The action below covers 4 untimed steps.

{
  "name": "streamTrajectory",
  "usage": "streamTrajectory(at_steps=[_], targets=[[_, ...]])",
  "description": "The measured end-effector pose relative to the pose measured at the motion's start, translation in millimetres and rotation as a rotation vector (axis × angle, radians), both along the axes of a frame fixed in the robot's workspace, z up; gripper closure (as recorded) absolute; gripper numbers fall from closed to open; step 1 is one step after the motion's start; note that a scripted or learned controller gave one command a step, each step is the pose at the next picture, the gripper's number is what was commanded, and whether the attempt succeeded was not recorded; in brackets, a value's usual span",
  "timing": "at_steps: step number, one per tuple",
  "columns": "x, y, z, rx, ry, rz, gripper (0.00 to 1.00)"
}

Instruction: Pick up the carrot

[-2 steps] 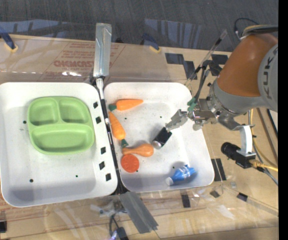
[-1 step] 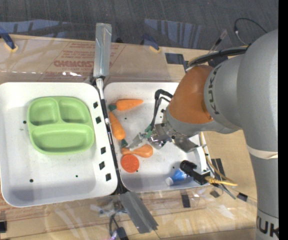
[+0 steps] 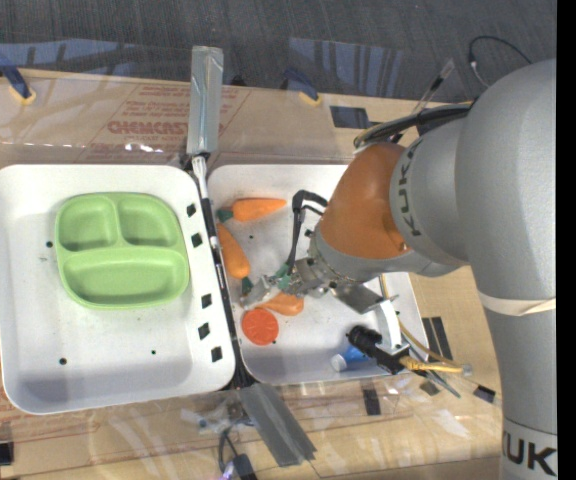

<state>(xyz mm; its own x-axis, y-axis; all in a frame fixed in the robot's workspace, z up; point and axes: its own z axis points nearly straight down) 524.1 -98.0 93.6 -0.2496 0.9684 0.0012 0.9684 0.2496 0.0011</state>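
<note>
Near edge first. The tan counter carries two bins side by side.

Right shallow white plastic bin:
- **Nearest inside:** flat round orange disc, about 7 o'clock in the bin, lying free on the floor.
- **Just past the disc, toward its 1 o'clock:** stubby orange carrot-shaped piece, flat on the floor near the bin's middle.
- **Over the stubby piece:** the gripper sits low on its far side, touching or very nearly. The wrist's bulk hides the tips, so I cannot tell whether the jaws are wide or narrow. Nothing reads as lifted.
- **Judgement:** the arm, reaching in from 3 o'clock, is down here because this piece lies out in open floor, clear of the walls.
- **Farther, 9 o'clock:** long orange tapered carrot, lying along the wall beside the divider. That is likely tight for a grasp.
- **Farthest, 11 o'clock:** third orange carrot, lying crosswise close to the far wall.

Left shallow white plastic bin: green plastic plate with three compartments, set flat toward the far half. It probably plays no part in this task.

Count: carrot-shaped pieces three, orange disc one, green plate one, bins two, arm one.
</note>
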Motion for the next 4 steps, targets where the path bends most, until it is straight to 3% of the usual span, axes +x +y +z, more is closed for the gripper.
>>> streamTrajectory(at_steps=[1,2,3,4], targets=[[-4,-38,1,0.003,-0.005,-0.404,0.00],[39,-11,0,0.000,-0.001,-0.341,0.00],[112,-1,-5,-0.001,0.008,-0.316,0.00],[111,1,0,-0.003,0.019,-0.306,1.00]])
